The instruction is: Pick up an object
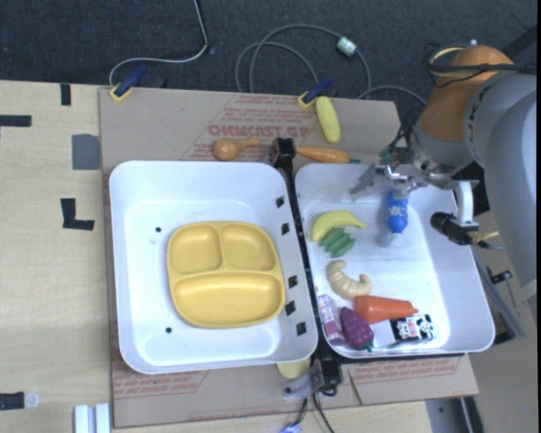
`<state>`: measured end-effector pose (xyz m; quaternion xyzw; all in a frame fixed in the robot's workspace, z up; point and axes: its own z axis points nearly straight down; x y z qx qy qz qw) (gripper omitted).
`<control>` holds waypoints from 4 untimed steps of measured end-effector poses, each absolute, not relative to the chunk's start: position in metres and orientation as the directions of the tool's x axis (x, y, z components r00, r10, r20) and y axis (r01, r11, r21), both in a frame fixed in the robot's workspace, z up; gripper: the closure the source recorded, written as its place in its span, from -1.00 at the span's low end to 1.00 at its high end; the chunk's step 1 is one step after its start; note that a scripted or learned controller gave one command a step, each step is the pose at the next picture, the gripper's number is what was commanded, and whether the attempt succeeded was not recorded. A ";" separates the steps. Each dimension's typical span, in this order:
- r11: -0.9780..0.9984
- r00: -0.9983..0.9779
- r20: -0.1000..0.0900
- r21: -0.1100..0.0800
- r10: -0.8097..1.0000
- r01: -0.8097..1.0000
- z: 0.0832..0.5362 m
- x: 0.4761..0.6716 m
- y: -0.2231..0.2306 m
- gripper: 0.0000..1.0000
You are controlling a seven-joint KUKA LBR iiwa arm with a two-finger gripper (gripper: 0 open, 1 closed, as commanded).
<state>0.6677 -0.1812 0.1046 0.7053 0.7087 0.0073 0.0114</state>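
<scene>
My gripper (pixel 395 186) hangs over the far part of the right bin (pixel 451 278), reaching in from the right. Directly below it, touching or nearly touching, is a small blue bottle (pixel 396 216) with a pale cap. Whether the bottle is held I cannot tell. In the same bin lie a yellow banana (pixel 335 223) over a green vegetable (pixel 340 241), a tan croissant (pixel 347 282), an orange carrot (pixel 385 308), purple grapes (pixel 357 328), a pink packet (pixel 327 315) and a black-and-white carton (pixel 411 329).
The left bin (pixel 135 206) holds a yellow divided plate (pixel 225 273). On the cardboard beyond the bins lie a yellow corn cob (pixel 328 120), an orange carrot (pixel 323 155) and a tan wooden piece (pixel 230 148). Cables loop behind.
</scene>
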 end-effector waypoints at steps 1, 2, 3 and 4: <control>0.008 -0.008 -0.009 0.040 1.000 0.999 0.100 0.657 -0.162 -1.00; -0.004 0.004 -0.003 -0.003 1.000 1.000 0.091 0.610 -0.215 -1.00; 0.000 0.000 -0.004 0.007 1.000 1.000 0.087 0.546 -0.179 -1.00; -0.003 0.003 -0.005 0.008 1.000 1.000 0.088 0.484 -0.183 -1.00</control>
